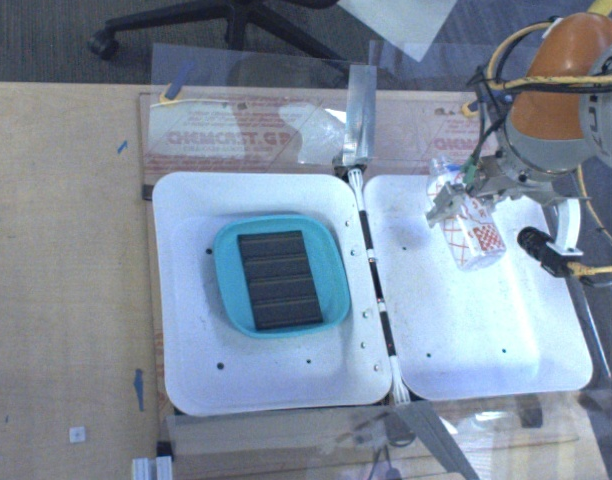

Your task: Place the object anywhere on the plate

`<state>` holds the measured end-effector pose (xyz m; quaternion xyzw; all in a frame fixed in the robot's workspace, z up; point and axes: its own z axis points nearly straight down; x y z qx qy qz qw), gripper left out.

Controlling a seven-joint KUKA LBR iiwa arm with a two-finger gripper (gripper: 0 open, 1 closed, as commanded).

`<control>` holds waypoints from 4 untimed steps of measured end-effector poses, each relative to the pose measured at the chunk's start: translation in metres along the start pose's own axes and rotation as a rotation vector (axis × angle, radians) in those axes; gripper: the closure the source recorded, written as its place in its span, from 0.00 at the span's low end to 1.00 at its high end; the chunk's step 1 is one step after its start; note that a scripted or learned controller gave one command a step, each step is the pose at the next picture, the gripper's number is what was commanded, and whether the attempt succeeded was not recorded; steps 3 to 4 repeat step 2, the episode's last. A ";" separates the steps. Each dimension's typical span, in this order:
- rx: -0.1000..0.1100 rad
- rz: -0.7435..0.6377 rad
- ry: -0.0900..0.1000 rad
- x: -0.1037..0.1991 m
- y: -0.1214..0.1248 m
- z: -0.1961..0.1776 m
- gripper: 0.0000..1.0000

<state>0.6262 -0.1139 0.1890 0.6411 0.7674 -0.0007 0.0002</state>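
So two shallow white bins are seen side by side on the wooden tabletop (pixel 56 268). In the left bin (pixel 181 368) a teal plate (pixel 226 298) is sat roughly in the middle, and a dark ribbed rectangular block (pixel 278 280) is lying on top of it.

Over in the right bin (pixel 486 348), near its upper right part, a small clear packet with a red-and-white checked pattern (pixel 476 236) is found. The claw (pixel 456 193) is positioned right at the packet's upper end, looking like it's touching it, but whether the claw is apart or closed honestly can't be told from this angle. The packet is well apart from the plate, with the bin divider between them.
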 end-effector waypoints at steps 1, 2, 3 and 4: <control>-0.001 0.000 0.000 0.000 0.000 -0.001 0.00; -0.004 0.149 -0.002 -0.056 -0.056 -0.078 0.00; -0.004 0.149 -0.002 -0.056 -0.056 -0.078 0.00; -0.004 0.149 -0.002 -0.056 -0.056 -0.078 0.00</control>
